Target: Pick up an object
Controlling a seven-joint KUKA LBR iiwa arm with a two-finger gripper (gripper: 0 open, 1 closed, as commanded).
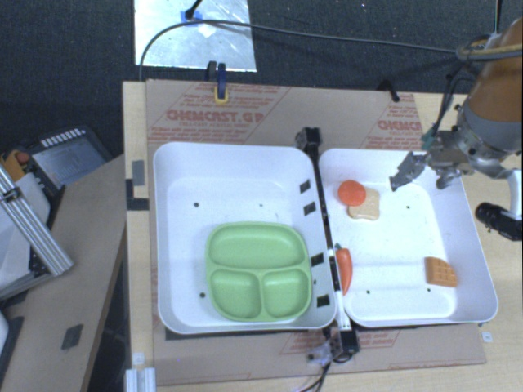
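Camera view from above: end effector [425, 172] hangs over the right bin's [470, 243] far edge, fingers spread wide, gripping nothing. Nearby inside lie an orange ball [352, 193] touching a beige piece [365, 207], and a waffle [441, 272].

Two white bins: left bin [176, 219] and right bin [470, 243], smooth plastic with a soft sheen. Green divided tray [257, 269]: matt plastic, smooth. Bench cover [270, 113]: brown printed cardboard, matt. Floor covering [65, 47]: dark, rough, carpet-like. Plate [196, 19] beyond the bench's far edge: bright reflective metal sheet. Waffle piece [441, 272]: gridded, textured surface. Orange round item [352, 193]: smooth, slightly glossy. Gripper [425, 174]: dull grey metal.
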